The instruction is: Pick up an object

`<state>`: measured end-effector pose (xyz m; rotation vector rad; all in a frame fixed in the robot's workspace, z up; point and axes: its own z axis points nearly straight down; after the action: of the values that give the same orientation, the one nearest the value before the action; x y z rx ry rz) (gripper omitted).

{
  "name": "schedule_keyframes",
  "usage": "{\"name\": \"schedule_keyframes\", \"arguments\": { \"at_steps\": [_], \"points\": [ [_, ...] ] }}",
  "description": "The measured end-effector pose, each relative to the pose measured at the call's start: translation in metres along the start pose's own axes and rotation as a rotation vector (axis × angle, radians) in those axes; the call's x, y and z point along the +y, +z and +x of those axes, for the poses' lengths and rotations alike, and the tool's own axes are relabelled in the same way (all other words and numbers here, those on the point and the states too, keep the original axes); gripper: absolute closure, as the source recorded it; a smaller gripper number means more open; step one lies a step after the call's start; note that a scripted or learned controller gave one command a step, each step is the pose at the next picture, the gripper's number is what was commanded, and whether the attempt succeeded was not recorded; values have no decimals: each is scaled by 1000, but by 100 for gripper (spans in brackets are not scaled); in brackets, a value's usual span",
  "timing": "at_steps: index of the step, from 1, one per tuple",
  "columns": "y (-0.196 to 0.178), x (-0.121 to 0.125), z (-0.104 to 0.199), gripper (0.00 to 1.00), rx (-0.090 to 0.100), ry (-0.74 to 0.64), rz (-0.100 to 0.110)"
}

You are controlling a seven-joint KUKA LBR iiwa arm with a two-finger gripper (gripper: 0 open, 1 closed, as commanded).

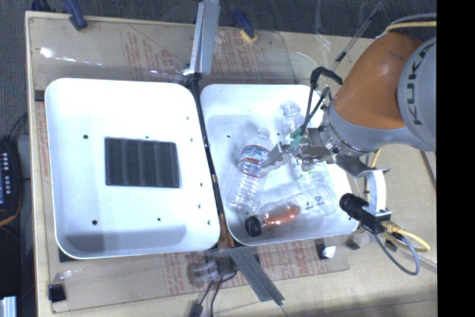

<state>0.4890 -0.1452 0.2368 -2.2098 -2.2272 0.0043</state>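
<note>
Two white bins side by side on the bench [44, 159], left bin [74, 159] with one dark ribbed panel [142, 162], right bin [223, 130] holding about four clear plastic bottles [252, 171] — one amber-filled bottle [276, 217] near its front edge, gripper [291, 151] low among them — grip state cannot be told.

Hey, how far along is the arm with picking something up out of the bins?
Done: the gripper is down in the right bin, beside a clear plastic bottle. In hand: nothing visibly lifted; every bottle, including the one with reddish contents, lies on the bin floor. Left: gripping one and raising it.
</note>
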Motion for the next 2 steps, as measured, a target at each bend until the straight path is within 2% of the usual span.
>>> {"name": "schedule_keyframes", "arguments": {
  "at_steps": [1,2],
  "points": [
    [-9,1,0,100,0,-6,2],
    [-10,1,0,0,-1,-7,2]
  ]
}}
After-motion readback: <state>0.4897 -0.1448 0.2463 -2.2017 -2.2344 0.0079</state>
